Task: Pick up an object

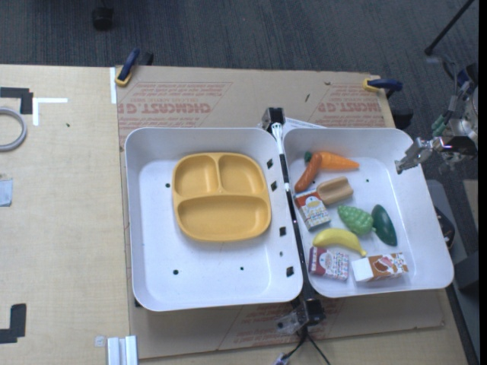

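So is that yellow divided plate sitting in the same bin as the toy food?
No, the yellow plate lies alone in the left bin, while the banana and other toy foods lie in the right bin.

Two white bins [152, 280]: mustard-yellow divided plate [221, 196] in one; orange carrots [335, 160], yellow banana [339, 239], green vegetables [355, 219], red-and-white cartons [329, 263] in the other.

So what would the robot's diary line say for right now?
pincer: over right bin's right rim, holding nothing | toy food: lying in right bin | yellow plate: in left bin | pick: not started
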Controlling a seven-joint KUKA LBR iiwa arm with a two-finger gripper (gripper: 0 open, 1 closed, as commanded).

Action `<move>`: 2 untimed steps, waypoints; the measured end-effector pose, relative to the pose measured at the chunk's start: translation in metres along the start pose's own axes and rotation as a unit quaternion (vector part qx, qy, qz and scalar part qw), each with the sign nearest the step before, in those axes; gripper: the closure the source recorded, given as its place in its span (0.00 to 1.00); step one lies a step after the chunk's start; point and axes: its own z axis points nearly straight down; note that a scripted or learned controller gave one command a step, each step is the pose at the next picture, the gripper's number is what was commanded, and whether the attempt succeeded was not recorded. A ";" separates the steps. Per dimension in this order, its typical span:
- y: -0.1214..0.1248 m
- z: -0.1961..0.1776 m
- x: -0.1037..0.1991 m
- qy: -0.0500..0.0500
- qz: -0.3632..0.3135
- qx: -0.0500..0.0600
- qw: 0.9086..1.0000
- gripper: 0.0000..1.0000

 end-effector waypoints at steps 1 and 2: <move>-0.008 0.160 0.041 0.000 0.051 0.000 0.999 0.00; 0.045 0.160 0.110 0.000 0.025 0.000 1.000 0.00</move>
